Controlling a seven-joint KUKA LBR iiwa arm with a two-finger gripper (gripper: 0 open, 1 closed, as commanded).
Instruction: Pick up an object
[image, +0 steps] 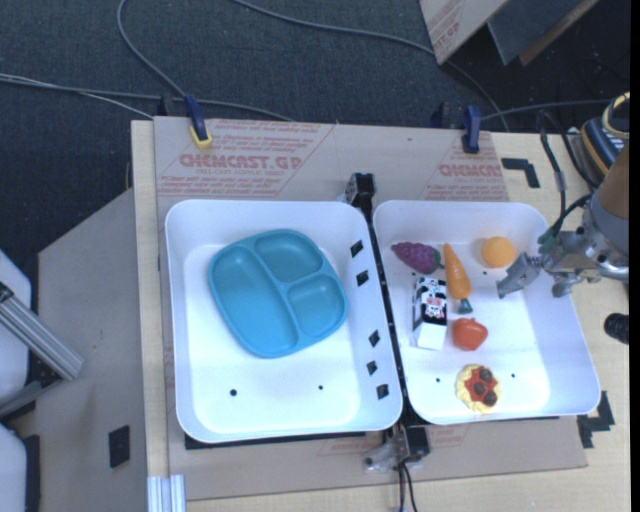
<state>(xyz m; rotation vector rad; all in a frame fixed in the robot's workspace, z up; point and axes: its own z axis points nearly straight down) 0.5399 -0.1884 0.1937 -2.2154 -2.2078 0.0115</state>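
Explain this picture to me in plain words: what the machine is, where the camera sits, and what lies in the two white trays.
One camera looks down at a slant on a bench. The grey robot arm reaches in from the right; its two-finger gripper hangs open over the right bin, holding nothing. That bin holds toy food: purple grapes, a carrot, an orange, a black-and-white milk carton, a red tomato and a small pizza. The left bin holds a blue divided plate.

Dark carpeted floor (300, 60) crossed by 2 cables (150, 55), cardboard-topped bench (300, 150) held by 2 clamps (197, 125).
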